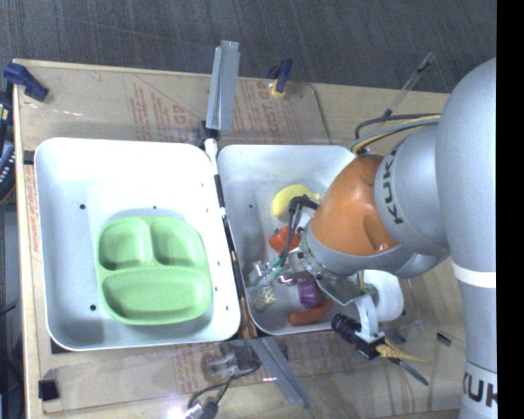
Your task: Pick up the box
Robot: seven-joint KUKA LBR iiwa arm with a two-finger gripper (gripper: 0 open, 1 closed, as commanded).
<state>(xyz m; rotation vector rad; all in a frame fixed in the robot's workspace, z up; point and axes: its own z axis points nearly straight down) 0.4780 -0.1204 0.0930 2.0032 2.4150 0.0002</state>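
Down in the right-hand white bin [244, 175], the gripper [271, 273] sits low over the clutter near the wall the two bins share, and the bulky orange band [354, 216] and grey wrist behind it hide so much that I cannot tell whether it is set wide or narrow, or whether it has anything in it. Just below the gripper, and possibly touching it, lies a small pale object with a speckled, printed face that looks like the box [264, 298]; it rests on the bin floor near the shared wall, though it is too small to be sure of. Right of the gripper and partly under the wrist is a purple item [308, 293], and beyond that, toward the bin's near edge, a long orange-red item [304, 318] lies flat. Just above the gripper a red item [280, 236] peeks out beside the arm, and farther up a yellow item [287, 201] lies against the orange band. Left of the gripper, across the shared wall, the other white bin [48, 234] holds a green divided tray [155, 269], lying flat, well apart from the gripper. Farther out, both bins rest on a cardboard-covered bench [113, 103]. A grey metal bar [223, 84] stands at the bench's far edge, above the gap between the bins, with one blue clamp [281, 75] just right of it and another blue clamp [24, 78] at the far left corner.
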